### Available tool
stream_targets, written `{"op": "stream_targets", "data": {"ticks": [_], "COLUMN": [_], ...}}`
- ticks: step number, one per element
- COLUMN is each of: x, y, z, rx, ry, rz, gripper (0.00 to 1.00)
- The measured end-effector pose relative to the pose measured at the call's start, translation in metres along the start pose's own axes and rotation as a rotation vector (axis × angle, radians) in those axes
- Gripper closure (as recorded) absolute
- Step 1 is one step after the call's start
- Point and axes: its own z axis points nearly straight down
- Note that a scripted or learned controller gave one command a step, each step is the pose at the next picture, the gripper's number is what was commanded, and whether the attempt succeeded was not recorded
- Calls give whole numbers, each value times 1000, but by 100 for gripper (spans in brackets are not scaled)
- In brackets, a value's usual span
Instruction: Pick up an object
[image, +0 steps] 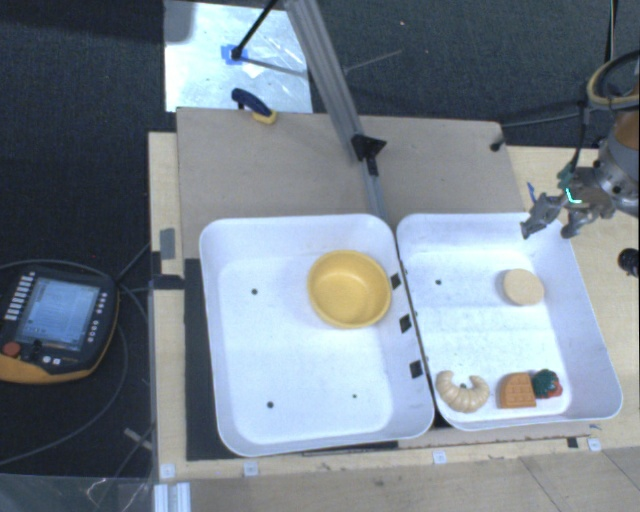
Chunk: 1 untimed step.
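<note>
2 white bins (300, 425): left has 1 yellow bowl (349, 288); right has 1 disc (522, 287), 1 croissant (462, 390), 1 orange block (517, 390). Tool (557, 217) upper right, spread wide, holding nothing.

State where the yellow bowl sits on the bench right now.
In the camera view the yellow bowl sits in the left white bin, towards its upper right, close to the wall shared with the right bin.
</note>
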Motion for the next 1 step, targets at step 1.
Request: {"op": "stream_targets", "data": {"ticks": [1], "x": [0], "y": [0], "z": [0], "rx": [0], "ry": [0], "rz": [0], "gripper": [0]}}
